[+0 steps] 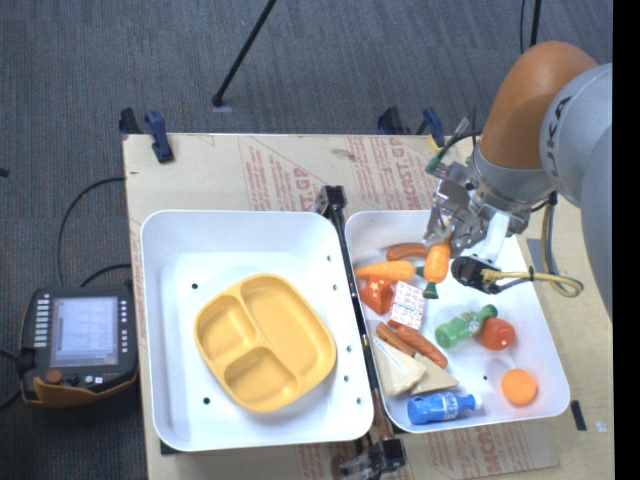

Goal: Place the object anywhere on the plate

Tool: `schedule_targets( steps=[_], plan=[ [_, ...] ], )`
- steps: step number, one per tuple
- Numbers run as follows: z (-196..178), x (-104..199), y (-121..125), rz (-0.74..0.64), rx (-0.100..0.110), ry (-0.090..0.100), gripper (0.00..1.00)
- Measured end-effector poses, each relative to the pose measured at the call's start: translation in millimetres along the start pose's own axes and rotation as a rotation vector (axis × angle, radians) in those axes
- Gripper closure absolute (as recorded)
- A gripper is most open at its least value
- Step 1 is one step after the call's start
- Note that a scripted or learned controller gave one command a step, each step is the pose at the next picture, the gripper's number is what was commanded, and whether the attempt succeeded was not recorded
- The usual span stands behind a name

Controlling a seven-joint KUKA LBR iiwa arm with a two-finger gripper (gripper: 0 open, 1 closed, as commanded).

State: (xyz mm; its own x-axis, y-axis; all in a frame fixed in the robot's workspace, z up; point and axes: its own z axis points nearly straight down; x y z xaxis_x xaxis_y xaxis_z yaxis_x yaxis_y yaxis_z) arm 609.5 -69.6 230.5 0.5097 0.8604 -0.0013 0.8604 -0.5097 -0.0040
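A yellow divided plate (265, 340) lies in the left white bin (170, 238). My gripper (441, 240) hangs over the upper part of the right bin (545, 318), well to the right of the plate. A small orange carrot (437, 262) with a green stub pointing down sits between the fingers, which are shut on it. It hangs upright just above the other items in the bin.
The right bin holds a second carrot (385, 270), a sausage (405, 251), a red piece (375, 294), a red-and-white box (406, 305), a green bottle (462, 326), a tomato (497, 334), an orange (518, 386), a blue bottle (443, 405) and a sandwich wedge (404, 370). A pendant (80, 343) lies at the left.
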Motion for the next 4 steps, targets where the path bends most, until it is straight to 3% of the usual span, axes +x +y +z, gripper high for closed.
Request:
schedule_targets(
  steps=[1,2,3,4],
  plan=[
    [0,0,0,0.0,0.0,0.0,0.0],
    [-10,0,0,-0.006,0.002,0.0,1.0],
    [-9,1,0,-0.007,0.002,0.0,0.0],
    [-19,1,0,-0.012,0.004,0.0,1.0]
  ],
)
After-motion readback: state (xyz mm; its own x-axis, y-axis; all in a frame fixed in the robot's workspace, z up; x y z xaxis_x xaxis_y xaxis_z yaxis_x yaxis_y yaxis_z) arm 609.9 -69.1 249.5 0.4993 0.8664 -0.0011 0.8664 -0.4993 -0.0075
